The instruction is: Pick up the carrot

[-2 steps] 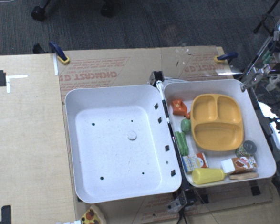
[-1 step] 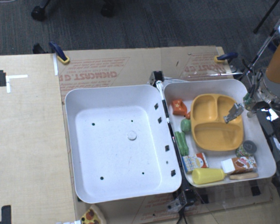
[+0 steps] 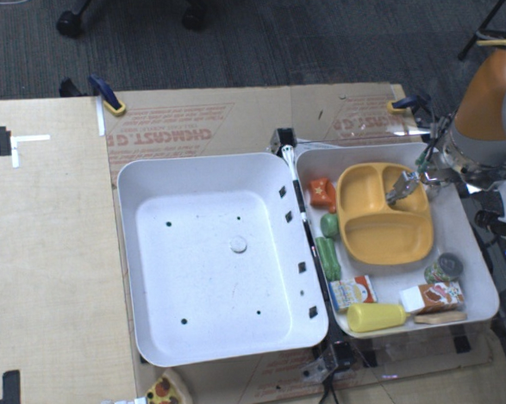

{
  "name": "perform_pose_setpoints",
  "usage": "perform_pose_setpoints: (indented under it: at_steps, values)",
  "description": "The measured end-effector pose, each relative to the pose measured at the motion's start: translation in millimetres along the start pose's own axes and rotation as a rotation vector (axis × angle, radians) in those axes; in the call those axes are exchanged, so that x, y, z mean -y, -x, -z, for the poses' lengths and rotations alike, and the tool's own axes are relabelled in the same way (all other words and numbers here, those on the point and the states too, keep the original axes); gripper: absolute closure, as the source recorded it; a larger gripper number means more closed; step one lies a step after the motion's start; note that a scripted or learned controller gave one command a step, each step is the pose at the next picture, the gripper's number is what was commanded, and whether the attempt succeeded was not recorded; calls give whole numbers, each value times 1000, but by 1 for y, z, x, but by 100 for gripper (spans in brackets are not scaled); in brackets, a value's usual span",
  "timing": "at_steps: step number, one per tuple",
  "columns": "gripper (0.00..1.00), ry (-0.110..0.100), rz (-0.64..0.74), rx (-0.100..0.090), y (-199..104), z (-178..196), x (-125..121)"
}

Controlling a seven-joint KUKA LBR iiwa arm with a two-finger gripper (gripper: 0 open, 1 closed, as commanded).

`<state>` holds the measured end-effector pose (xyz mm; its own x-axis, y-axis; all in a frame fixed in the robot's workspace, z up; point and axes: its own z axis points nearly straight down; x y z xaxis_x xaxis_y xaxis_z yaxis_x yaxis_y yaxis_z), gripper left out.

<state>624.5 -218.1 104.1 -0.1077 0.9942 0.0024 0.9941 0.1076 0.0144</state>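
The carrot [image 3: 321,192] is a small orange-red piece lying at the left edge of the right bin [image 3: 473,240], near its far corner, with a green piece [image 3: 329,226] just below it. My gripper [image 3: 401,188] hangs over the upper right compartment of the yellow divided plate [image 3: 385,239], roughly a plate's width to the right of the carrot. Nothing shows in its grasp. The arm's orange band [image 3: 481,99] is at the right edge of the view.
The right bin also holds a long green vegetable [image 3: 328,257], a small carton [image 3: 354,292], a yellow bottle [image 3: 378,316], a can [image 3: 444,268] and a box [image 3: 434,296]. The left bin [image 3: 135,248] sits beside it. A toy pizza slice [image 3: 166,398] lies on the bench.
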Motion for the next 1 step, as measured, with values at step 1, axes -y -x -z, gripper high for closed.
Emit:
perform_pose_setpoints:
  at_steps: [1]
  values:
    - [100, 9, 2, 14, 5, 14, -2]
